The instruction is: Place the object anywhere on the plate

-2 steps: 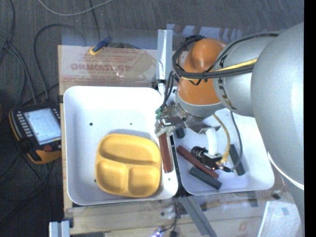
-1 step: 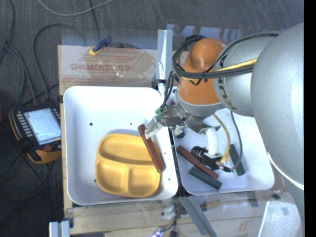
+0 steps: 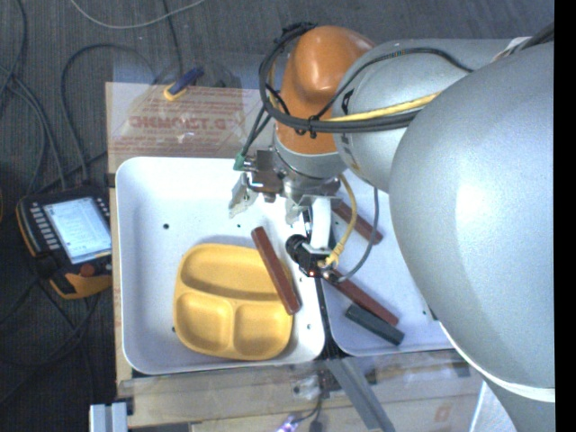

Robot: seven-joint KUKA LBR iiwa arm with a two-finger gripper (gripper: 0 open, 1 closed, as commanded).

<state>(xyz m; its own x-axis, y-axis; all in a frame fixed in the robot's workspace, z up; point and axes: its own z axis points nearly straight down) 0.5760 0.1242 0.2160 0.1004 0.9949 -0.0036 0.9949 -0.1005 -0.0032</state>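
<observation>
Plate (image 3: 236, 302): you have a yellow plate with three compartments in the left bin (image 3: 144, 241), in the bin's lower middle, toward 6 o'clock of the bin floor.
Object (image 3: 275, 269): the long reddish-brown stick lies along the plate's right rim, running from about 12 o'clock of the plate down to about 3 o'clock. It rests on the rim rather than down in a compartment, and its upper end juts past the plate over the white bin floor.
Gripper (image 3: 266, 203): it hangs over the left bin's upper right, at roughly 1 o'clock from the plate and just above the stick's upper end. You can see pale fingertips (image 3: 239, 202) pointing down toward the bin floor with nothing between them; whether the jaws stand apart or together you cannot tell from this angle.
Arm (image 3: 468, 178): the grey body fills the right side of your view, with the orange band (image 3: 317, 66) at 12 o'clock of the gripper.
Right bin (image 3: 405, 309): mostly hidden under the arm. Two more brown sticks (image 3: 367, 301) and a dark bar (image 3: 374, 324) lie there, at about 4 o'clock from the gripper.
Pendant (image 3: 70, 230): a handheld screen unit sits off the bench at 9 o'clock of the left bin.
</observation>
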